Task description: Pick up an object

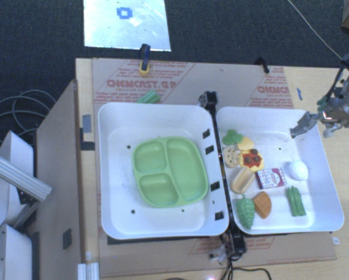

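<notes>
While the claw (pixel 312 125) is poised with its fingers spread and nothing between them, the toy foods are seen clustered below and to its left in the right bin (pixel 335 217), the white egg (pixel 296 170) lying nearest, presumably the easiest pick.

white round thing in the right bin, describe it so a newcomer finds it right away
Start at the right bin, the one holding the toy food rather than the green tray. Near its right wall, just right of the small pink carton and above the green asparagus-like piece, sits the white egg. It is the bin's only plain white, smooth, rounded item.
</notes>
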Controlling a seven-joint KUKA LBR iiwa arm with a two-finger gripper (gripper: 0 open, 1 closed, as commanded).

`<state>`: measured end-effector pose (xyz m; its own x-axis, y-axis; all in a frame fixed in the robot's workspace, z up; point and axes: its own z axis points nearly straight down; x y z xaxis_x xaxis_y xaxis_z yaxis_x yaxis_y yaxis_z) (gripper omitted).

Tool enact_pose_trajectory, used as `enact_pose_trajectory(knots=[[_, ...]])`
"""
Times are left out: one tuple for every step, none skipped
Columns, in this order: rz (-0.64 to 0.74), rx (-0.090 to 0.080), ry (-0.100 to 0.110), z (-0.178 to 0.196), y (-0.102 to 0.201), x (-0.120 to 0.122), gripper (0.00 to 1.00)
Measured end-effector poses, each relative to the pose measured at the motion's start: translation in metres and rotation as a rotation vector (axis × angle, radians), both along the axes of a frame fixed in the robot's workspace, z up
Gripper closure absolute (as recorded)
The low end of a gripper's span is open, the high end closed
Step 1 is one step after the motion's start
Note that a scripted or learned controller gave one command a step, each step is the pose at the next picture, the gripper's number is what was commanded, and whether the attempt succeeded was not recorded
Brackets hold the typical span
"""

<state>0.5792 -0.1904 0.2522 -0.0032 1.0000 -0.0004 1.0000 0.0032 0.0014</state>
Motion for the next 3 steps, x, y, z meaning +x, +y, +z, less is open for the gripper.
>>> enact_pose_trajectory(knots=[[-0.004,0.001,0.005,-0.055,-0.011,-0.036,0.0],[-0.004,0.002,0.005,-0.106,-0.016,-0.066,0.0],[-0.003,0.001,0.003,-0.171,-0.016,-0.083,0.0]])
